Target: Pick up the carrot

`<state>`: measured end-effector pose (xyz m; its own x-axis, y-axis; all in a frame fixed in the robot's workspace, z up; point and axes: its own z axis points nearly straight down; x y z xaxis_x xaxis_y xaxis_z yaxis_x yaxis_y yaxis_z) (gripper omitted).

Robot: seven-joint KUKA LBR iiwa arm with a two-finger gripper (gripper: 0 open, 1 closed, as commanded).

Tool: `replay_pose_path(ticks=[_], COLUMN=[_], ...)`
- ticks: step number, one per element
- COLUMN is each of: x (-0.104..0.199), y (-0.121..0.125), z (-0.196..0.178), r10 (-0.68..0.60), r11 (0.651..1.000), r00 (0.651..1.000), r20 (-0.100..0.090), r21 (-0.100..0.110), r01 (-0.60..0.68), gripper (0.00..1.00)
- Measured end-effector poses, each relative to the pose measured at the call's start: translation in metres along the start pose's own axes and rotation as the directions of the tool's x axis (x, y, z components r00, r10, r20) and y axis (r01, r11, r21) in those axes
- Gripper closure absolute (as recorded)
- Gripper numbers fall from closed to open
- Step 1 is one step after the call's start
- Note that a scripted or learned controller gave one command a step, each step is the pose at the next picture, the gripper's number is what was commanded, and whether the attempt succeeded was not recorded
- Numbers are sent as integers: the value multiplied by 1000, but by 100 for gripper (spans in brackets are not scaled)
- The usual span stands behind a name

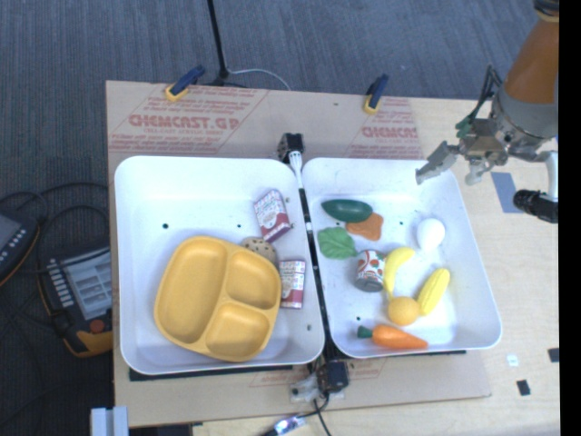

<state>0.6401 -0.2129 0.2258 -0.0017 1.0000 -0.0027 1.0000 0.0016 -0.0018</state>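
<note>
The carrot (pixel 397 338) is orange with a green stub at its left end. It lies flat near the front wall of the right bin (pixel 481 284), just below a small yellow-orange fruit (pixel 403 311). My gripper (pixel 453 169) hangs over the far right corner of that bin, well away from the carrot. Its fingers (pixel 434 164) are spread apart and hold nothing.
The right bin also holds a dark green vegetable (pixel 347 210), an orange wedge (pixel 366 228), a leaf (pixel 336 242), a can (pixel 369 271), a banana (pixel 397 269), corn (pixel 433 290) and an egg (pixel 430 233). In the left bin sit a yellow divided plate (pixel 221 295), a cookie (pixel 260 248) and two packets.
</note>
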Motion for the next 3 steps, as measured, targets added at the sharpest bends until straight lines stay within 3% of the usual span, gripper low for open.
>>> replay_pose_path(ticks=[1, 2, 3], x=[60, 96, 104], y=[-41, -1, -36], z=[94, 136, 136], r10=[60, 184, 515], r11=[998, 983, 857], r00=[998, 983, 857], r20=[-4, 2, -5], r21=[12, -5, -11], r01=[-60, -184, -515], gripper=[0, 0, 0])
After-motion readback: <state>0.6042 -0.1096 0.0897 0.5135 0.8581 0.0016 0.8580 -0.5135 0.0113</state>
